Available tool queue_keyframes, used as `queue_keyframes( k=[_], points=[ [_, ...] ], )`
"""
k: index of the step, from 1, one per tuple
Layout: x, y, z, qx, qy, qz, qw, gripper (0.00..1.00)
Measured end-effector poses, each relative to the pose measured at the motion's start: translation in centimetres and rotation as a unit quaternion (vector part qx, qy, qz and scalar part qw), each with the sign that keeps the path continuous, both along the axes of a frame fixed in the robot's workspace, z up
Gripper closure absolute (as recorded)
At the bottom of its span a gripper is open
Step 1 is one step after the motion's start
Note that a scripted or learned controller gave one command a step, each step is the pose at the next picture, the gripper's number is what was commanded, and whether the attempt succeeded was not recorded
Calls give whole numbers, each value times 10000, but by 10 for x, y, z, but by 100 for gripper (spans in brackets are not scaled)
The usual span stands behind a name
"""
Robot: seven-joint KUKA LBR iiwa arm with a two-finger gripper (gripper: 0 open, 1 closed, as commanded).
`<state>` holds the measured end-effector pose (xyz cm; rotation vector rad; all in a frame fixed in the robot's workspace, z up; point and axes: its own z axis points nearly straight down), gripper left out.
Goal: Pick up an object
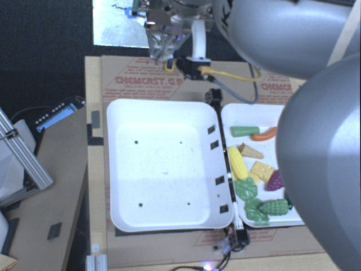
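The tool (162,48) hangs up high past the far edge of the left bin (121,168), and I cannot tell what it is doing or if it has anything. The toy food, like the yellow corn (237,162), lies in the right bin (228,117), nearer me and off to the right of the tool.
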<state>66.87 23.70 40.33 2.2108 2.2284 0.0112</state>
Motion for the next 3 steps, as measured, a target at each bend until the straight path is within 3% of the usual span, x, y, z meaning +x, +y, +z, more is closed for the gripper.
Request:
queue_keyframes(
  k=[1, 2, 3],
  points=[
    [-1, -3, 142, 13, -56, -5, 10000, 100],
    [-1, -2, 132, -13, 29, -10, 10000, 100],
    [-1, -2, 132, -13, 29, -8, 10000, 100]
  ],
)
